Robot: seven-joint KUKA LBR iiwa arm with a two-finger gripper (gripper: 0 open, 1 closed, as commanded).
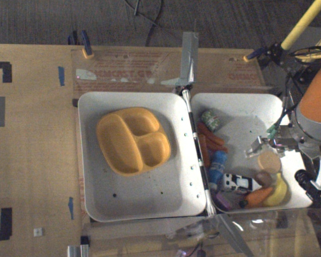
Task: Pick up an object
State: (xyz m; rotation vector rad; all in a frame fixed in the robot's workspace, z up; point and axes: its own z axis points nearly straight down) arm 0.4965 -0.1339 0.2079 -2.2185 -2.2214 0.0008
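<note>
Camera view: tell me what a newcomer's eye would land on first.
First, the big yellow divided plate, alone in the left bin. Next, the small toys heaped along the left and bottom edges of the right bin, a banana among them. The gripper hangs above that bin's right side.

Two shallow white bins sit side by side on the bench: the left bin [91,197] and, at its three o'clock, the right bin [241,108]. The left bin holds one item, a yellow-orange plastic plate with three compartments [132,140]. The right bin holds a cluster of small things: one yellow banana [279,191], one orange carrot-shaped toy [258,196], one round tan disc [269,161], one blue bottle-like piece [218,163], one green-patterned can [211,119], one black-and-white box [239,182], and red-orange elongated pieces [209,139] whose number is unclear.
</note>
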